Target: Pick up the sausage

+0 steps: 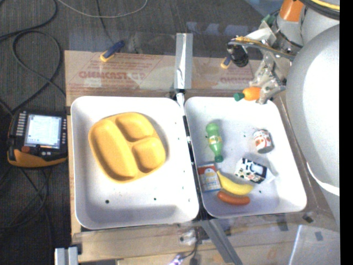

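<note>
Where the sausage [234, 199] is lying: by the front wall of the right bin [237, 120], being crowded by the banana [234, 184] just behind it.
Gripper [266, 87]: being held over that bin's far rim, well apart from the sausage.
Jaw state: cannot be told; an orange carrot-like piece [250, 94] is possibly being carried.
Step in hand: the approach is being judged as not yet begun.
Advice: the jaws are best being lowered across the sausage's short axis, with the banana and the carton [208, 178] being avoided.
</note>
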You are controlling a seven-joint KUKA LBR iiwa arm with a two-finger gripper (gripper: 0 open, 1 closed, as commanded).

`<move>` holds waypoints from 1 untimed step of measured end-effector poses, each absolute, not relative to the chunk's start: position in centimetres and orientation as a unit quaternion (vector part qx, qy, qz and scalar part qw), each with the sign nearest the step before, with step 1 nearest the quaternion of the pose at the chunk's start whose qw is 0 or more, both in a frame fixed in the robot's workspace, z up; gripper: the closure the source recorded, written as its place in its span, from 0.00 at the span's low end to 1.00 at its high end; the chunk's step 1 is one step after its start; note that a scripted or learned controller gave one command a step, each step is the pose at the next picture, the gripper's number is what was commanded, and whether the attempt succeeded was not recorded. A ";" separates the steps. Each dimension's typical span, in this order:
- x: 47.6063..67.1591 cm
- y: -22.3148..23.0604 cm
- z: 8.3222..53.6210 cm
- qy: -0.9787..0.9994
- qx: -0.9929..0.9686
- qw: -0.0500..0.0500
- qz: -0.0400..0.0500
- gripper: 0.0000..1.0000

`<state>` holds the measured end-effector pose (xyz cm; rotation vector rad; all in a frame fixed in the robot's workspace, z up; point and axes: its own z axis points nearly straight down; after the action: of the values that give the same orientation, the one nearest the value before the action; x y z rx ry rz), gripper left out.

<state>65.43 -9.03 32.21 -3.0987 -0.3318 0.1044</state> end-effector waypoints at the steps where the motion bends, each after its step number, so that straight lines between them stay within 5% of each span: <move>1: 65.5 -9.0 32.7 -0.107 -0.993 0.013 0.038 1.00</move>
<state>65.50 -9.02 32.65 -3.0948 -0.3339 0.1173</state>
